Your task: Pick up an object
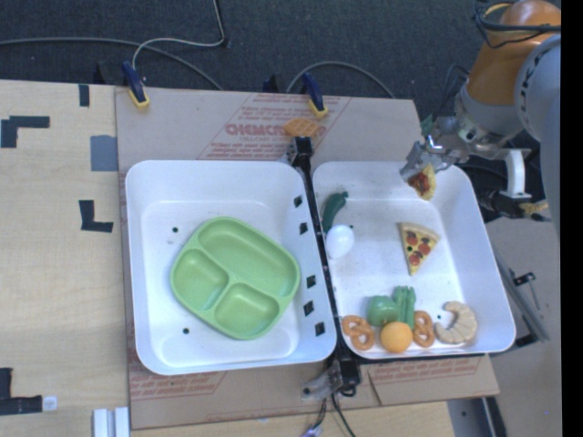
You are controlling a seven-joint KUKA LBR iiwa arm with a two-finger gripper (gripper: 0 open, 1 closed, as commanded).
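Pick looks mostly done: gripper closed on a small red-brown toy food piece, which hangs from the fingertips over the right bin's 1 o'clock corner, apparently clear of the floor. Left, by my read: carry it off w/o dropping. Arm comes in from 2 o'clock, wrist angled down-left. Rest in bin: pizza slice ctr; pretzels, orange, croissant along 6 o'clock wall. Green tray in left bin.

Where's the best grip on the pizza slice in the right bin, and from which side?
Come straight down on the pizza slice and pinch across its wide crust end, probably. It lies flat, tip toward the bin's near side, with bare floor around it, so nothing crowds the gripper.
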